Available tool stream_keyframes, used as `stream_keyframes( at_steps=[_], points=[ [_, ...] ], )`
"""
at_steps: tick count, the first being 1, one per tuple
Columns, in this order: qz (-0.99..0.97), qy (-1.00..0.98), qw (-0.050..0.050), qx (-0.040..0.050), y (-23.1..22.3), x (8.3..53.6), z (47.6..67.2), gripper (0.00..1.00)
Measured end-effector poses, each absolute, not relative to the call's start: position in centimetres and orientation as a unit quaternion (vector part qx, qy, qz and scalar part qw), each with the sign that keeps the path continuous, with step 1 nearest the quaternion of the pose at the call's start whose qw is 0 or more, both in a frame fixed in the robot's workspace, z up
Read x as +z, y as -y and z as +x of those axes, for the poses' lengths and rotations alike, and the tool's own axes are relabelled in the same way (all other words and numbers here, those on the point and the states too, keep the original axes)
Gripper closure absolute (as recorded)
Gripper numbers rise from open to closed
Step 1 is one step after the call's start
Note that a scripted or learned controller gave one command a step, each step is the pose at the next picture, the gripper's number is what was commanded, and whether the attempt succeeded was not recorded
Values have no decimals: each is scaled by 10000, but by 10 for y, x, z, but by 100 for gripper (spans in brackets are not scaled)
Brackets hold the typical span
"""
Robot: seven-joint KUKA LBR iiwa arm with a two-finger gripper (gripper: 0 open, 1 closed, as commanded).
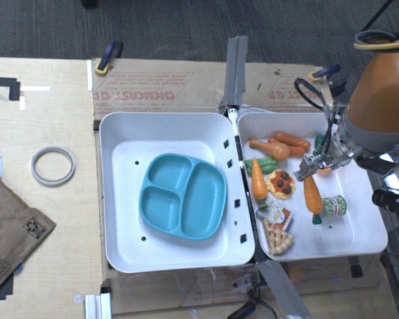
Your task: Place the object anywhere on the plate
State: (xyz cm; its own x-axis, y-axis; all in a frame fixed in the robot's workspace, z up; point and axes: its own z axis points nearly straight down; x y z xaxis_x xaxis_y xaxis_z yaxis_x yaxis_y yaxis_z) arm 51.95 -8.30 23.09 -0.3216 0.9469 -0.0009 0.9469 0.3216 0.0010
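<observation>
Left bin (pixel 116 198), centre-left of frame: the blue three-compartment plastic plate (pixel 183 197) sits in it w/ nothing on it, so the place step isn't done.

Right bin (pixel 366 241): toy food piled up. Going across: an orange carrot (pixel 258 180) near the divider, a small round pizza (pixel 281 183), a waffle piece (pixel 278 238) lower down, a brown drumstick (pixel 271 147) and an orange sausage-like piece (pixel 291 139) at top, a second carrot (pixel 312 195), a small green-labelled can (pixel 333 207).

Gripper (pixel 310 165) sits low over the right bin, approx. above the second carrot's top end, just right of the pizza. Can't tell if it's open or closed, nor which item it's after.

Judgement: the pick phase is in hand. Next move needs a secure grasp, a lift clear of the bin wall, then travel left to the plate.
</observation>
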Motion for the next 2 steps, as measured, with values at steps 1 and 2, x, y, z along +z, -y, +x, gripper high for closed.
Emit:
stream_keyframes(
  at_steps=[1,2],
  points=[
    [4950,-8689,-10,-11,13,191,547,100],
    [6749,-7379,-11,-21,-76,190,508,100]
  ],
)
